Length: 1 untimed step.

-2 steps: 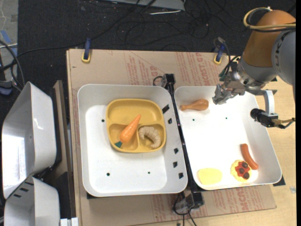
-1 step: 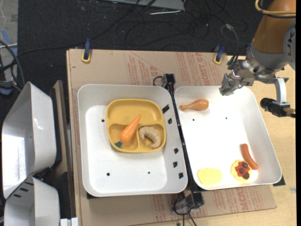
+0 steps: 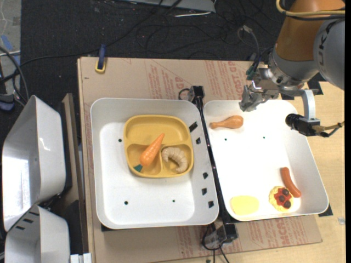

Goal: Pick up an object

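My gripper (image 3: 249, 102) hangs over the far edge of the right bin (image 3: 263, 158), just right of and above a toy chicken drumstick (image 3: 227, 123) that lies on the bin floor. Nothing shows between its fingers. At the near right of the same bin lie a sausage (image 3: 290, 182), a small pizza (image 3: 282, 198) and a yellow disc (image 3: 244, 204). The left bin (image 3: 109, 185) holds a yellow divided plate (image 3: 137, 131) with a carrot (image 3: 152, 149) and a pale shrimp (image 3: 176, 158) in it.
Both bins rest on a cardboard sheet (image 3: 148, 75). A black clamp (image 3: 197, 93) sits at the far end of the seam between the bins. White containers (image 3: 30, 152) stand off the bench at the left. Cables lie on the dark floor behind.
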Tool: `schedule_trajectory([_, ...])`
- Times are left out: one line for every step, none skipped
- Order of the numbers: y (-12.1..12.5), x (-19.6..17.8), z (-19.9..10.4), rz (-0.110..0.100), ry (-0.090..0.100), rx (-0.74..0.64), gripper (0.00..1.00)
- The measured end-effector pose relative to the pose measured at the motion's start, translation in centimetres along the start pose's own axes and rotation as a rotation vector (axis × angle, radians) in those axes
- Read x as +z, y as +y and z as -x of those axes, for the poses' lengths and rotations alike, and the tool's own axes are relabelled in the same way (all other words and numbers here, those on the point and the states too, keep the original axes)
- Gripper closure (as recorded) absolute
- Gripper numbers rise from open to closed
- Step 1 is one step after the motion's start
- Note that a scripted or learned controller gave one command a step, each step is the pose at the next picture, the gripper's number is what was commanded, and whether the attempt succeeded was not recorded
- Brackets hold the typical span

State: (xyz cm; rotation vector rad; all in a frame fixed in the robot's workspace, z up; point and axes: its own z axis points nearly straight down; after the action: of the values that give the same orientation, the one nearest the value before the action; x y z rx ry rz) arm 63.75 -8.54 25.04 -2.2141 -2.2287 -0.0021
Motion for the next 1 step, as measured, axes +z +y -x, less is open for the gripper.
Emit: schedule_trajectory([-0.50,-0.68,-5.22,-0.001,0.001,-0.002,1.00])
